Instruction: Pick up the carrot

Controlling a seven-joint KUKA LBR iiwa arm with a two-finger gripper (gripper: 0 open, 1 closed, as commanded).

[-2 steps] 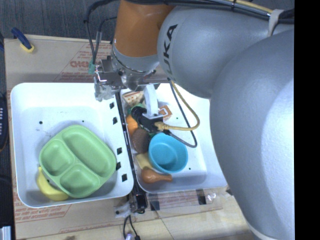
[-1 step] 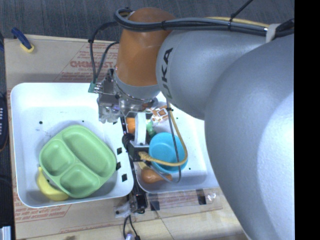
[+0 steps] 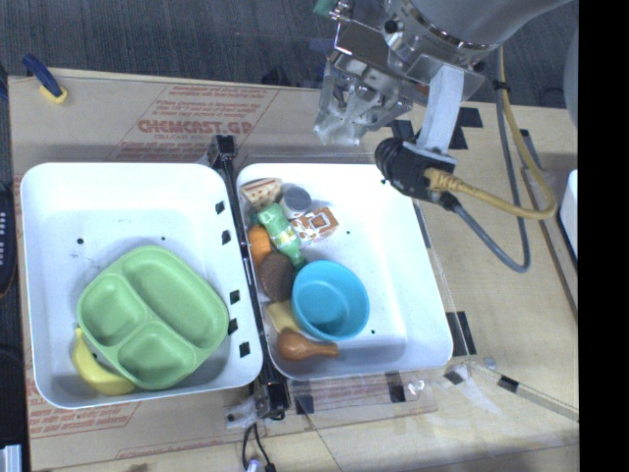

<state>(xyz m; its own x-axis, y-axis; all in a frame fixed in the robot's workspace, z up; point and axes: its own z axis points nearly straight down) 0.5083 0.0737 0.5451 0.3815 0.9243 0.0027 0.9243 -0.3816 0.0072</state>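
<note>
The carrot (image 3: 258, 243) is a small orange piece lying against the left wall of the right bin (image 3: 398, 264), partly covered by a green-and-white packet (image 3: 279, 230) and a brown round item (image 3: 276, 276). My gripper (image 3: 350, 118) hangs above the bench just behind the right bin's far rim, up and to the right of the carrot and well apart from it. Its clear fingers (image 3: 332, 116) stand open with nothing between them.
A blue bowl (image 3: 330, 299) sits in the middle of the right bin, with a brown pear-shaped toy (image 3: 301, 346) in front of it and a small can (image 3: 295, 200) and a snack box (image 3: 317, 224) behind. The left bin (image 3: 59, 214) holds a green divided plate (image 3: 152, 313) over a yellow item (image 3: 93, 372).
</note>
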